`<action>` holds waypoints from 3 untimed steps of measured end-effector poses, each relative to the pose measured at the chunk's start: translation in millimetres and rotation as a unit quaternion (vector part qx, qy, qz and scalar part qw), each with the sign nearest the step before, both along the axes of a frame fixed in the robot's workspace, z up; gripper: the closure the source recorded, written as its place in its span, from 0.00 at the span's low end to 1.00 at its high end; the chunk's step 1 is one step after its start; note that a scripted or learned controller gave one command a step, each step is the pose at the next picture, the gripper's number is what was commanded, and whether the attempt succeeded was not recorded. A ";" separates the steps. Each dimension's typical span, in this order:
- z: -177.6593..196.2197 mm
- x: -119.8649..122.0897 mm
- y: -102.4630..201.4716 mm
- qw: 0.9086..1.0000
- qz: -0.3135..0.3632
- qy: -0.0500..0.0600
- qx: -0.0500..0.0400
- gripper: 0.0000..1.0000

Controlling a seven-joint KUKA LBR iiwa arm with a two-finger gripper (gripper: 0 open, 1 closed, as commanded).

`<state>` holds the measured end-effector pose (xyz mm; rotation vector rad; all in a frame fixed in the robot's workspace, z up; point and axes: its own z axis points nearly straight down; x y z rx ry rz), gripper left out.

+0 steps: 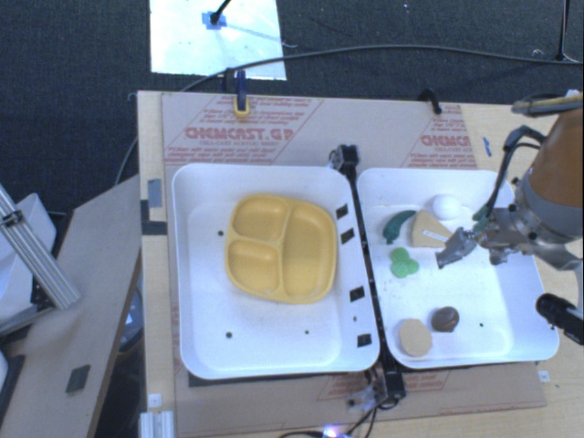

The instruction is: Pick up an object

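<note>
Just left of the fingers (453,248), whose spread I cannot tell, lies the cheese wedge (427,230).

In the right shallow white bin (520,336) your tool (453,249) hangs over open floor just beside the pale yellow wedge (427,230), with the white ball (446,206), dark green curved piece (398,224) and small green piece (402,263) crowding its left. You have free room across the bin's right half; the brown round piece (445,318) and tan disc (415,338) block the front-left corner.
</note>
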<state>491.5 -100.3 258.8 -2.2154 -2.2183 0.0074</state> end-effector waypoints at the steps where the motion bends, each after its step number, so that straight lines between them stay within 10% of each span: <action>1: 4.8 1.9 0.2 1.000 0.001 -0.005 -0.001 0.00; 3: -116.3 7.4 7.3 1.000 0.000 -0.002 0.000 0.00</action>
